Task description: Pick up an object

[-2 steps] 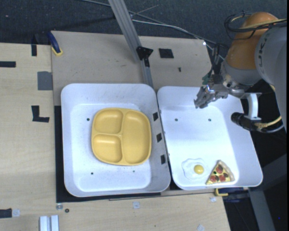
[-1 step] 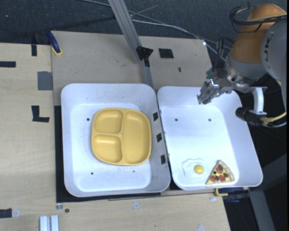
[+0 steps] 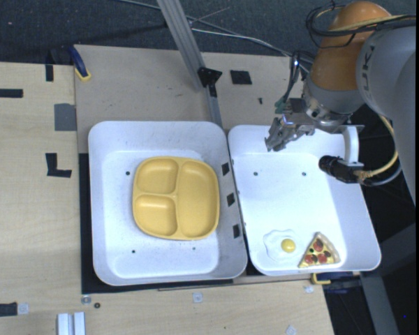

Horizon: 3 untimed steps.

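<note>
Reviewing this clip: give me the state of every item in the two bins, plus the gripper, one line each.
yellow divided plate: flat in the left bin, right side up, compartments bare.
fried egg toy: lying flat at the near edge of the right bin, untouched.
pizza slice toy: flat beside the egg, untouched.
gripper: over the right bin's far end, holding nothing.

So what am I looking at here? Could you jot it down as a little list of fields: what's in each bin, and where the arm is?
left bin: a yellow plate with three compartments, lying flat near the middle
right bin: a toy fried egg and a toy pizza slice, side by side at the near edge
arm: reaches in from the right
end effector: over the far left corner of the right bin, far from both toys
held: nothing seen between its fingers
</note>
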Motion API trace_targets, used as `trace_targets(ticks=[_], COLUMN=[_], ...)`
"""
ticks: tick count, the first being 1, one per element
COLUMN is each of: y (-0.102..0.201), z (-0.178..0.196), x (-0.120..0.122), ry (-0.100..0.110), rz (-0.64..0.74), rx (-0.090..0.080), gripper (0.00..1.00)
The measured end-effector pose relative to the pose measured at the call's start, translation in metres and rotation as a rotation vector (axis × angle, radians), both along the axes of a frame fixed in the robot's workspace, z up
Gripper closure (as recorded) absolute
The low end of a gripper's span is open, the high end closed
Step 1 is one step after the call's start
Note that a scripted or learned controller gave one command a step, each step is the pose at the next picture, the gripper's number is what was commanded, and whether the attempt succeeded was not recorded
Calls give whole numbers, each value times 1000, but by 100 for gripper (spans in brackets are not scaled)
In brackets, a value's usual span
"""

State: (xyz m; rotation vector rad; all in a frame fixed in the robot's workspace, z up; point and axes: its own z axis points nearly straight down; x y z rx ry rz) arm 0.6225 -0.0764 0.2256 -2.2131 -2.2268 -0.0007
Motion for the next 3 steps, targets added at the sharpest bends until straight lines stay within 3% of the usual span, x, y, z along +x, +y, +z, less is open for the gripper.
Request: trace_targets(ticks=[1,3], y=[43,163], z=[-5,-1], x=[-9,-31], ry=[1,1], rz=[-2,1], rx=[-2,-1], gripper=[100,100])
